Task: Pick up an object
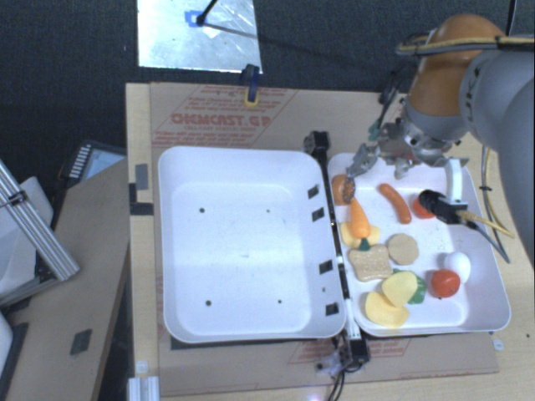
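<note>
Nearest, at front of view-R bin (493, 307): two yellow pieces (391, 297) overlapping, w/ green bit (416, 291) wedged btwn them and red tomato (445, 283). Just behind: white egg (457, 263) touching tomato's far side; toast slice (370, 263) lying flat against the yellow pieces; round tan biscuit (402, 248) touching toast's view-R corner. Further back, along the wall shared w/ the other bin: orange carrot (359, 217) lying lengthwise, near end over the toast, pale yellow bit (346, 234) pressed beside it. Then orange-red sausage (395, 202) lying slantwise on bare floor, apart from carrot; small red piece (422, 208) just view-R of sausage, partly hidden, can't id. Brown piece (342, 189) at carrot's far tip, hard by the wall. Over far end of same bin: gripper (376, 169), fingers spread apart, nothing btwn them; view-L finger right next to brown piece, unable to tell whether touching. All pickable items thus down in view-R bin, none lifted. Alongside: view-L bin (180, 224), joined to its neighbour by black clips (327, 267). Behind gripper: grey arm (501, 82) w/ orange band (451, 57), reaching in from view-R. Farthest: cardboard-topped bench (226, 111) w/ red print, blue-yellow clamp (250, 84) on its far edge, silvery sheet (196, 23) beyond.
</note>
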You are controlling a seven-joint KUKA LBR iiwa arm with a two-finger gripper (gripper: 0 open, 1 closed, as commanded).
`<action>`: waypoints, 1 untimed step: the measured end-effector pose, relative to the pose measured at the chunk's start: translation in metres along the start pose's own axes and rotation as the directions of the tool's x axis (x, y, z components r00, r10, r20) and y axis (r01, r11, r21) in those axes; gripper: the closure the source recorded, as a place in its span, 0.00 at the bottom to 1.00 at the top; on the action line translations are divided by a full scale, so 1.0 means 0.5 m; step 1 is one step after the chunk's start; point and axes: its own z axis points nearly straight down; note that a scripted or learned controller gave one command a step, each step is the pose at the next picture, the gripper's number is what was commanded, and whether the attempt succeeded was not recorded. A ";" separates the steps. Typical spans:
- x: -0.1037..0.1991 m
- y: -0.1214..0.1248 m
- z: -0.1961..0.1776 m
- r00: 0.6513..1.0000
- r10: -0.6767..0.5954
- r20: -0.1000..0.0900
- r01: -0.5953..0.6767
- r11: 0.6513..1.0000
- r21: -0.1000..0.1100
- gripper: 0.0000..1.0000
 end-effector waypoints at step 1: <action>-0.036 0.025 0.165 1.000 0.005 0.002 -0.005 1.000 -0.010 0.00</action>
